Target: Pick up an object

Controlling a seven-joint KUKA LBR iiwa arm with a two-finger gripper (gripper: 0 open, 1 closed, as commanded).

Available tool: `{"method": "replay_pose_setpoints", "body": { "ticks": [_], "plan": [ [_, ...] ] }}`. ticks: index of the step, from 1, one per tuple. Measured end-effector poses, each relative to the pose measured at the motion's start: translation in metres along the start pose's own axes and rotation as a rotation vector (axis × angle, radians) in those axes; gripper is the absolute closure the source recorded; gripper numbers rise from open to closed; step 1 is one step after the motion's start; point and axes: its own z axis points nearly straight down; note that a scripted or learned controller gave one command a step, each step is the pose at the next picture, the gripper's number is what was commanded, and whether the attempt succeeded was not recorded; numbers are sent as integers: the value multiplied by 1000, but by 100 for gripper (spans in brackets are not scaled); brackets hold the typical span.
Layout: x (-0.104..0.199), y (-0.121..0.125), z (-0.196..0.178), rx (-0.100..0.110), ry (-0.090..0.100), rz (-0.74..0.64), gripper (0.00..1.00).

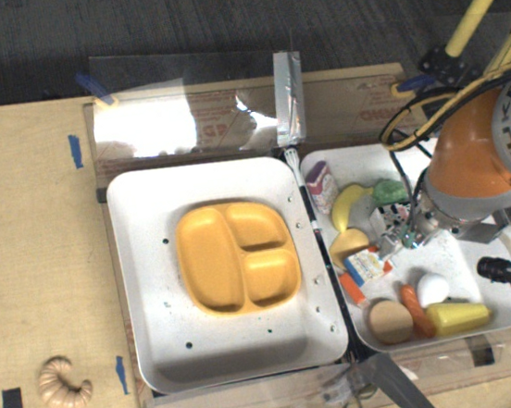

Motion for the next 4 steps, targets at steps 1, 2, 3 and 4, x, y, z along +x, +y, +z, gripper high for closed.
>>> {"method": "replay_pose_setpoints", "body": {
  "ticks": [1, 2, 3, 4],
  "plan": [
    [76, 17, -95, 6, 12, 91, 100],
    [10, -20, -4, 17, 9, 313, 100],
    [12, -19, -4, 16, 10, 311, 0],
    [14, -59, 5, 9, 7, 286, 0]
  ]
}}
